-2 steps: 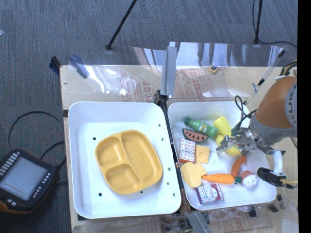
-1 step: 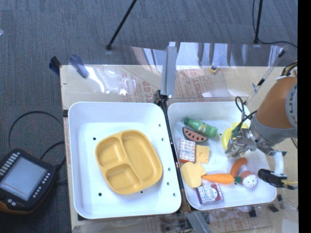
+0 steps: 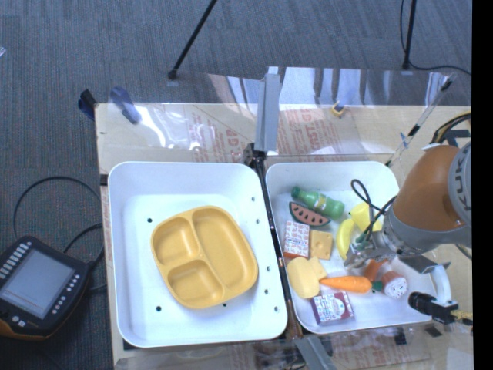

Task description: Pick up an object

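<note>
My gripper [image 3: 359, 254] is low inside the right bin [image 3: 377, 173], reaching in from the right under the orange wrist band [image 3: 426, 193]. It hovers over the toys, just right of a yellow banana [image 3: 346, 238] and just above an orange carrot [image 3: 347, 284]. A red and white bottle [image 3: 387, 279] lies right beside it, partly covered by the wrist. Nearby lie a green bottle [image 3: 319, 203], a watermelon slice [image 3: 308, 214], a cheese square [image 3: 321, 245], a small printed box [image 3: 296, 239], a pale yellow chunk [image 3: 305, 276] and a red carton [image 3: 333, 307].
The left bin [image 3: 131, 199] holds a yellow divided plate [image 3: 203, 256]. A black cable [image 3: 365, 199] loops over the right bin's back half. A metal post [image 3: 266, 114] stands between the bins at the rear. A teach pendant [image 3: 35, 284] lies on the floor at left.
</note>
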{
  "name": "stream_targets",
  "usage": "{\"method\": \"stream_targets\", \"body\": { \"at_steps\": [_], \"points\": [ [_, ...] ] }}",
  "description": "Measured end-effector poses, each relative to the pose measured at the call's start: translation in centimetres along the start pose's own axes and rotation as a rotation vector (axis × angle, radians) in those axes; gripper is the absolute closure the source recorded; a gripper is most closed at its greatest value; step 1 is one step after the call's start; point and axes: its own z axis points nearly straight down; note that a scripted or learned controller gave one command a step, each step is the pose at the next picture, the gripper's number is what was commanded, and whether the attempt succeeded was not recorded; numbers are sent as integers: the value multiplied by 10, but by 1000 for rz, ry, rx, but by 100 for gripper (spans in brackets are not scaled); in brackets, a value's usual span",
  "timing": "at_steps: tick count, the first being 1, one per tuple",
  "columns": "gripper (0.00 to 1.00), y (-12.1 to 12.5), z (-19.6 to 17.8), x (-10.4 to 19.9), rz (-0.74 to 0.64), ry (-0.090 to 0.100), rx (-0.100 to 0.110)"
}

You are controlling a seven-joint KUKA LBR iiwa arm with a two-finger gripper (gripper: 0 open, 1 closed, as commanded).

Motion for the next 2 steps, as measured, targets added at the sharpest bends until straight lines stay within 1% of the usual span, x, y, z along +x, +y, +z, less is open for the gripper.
{"method": "stream_targets", "body": {
  "at_steps": [1,2],
  "points": [
    [100,66,-133,27,-57,-6,-15],
    [0,63,-127,27,-55,-3,-3]
  ]
}}
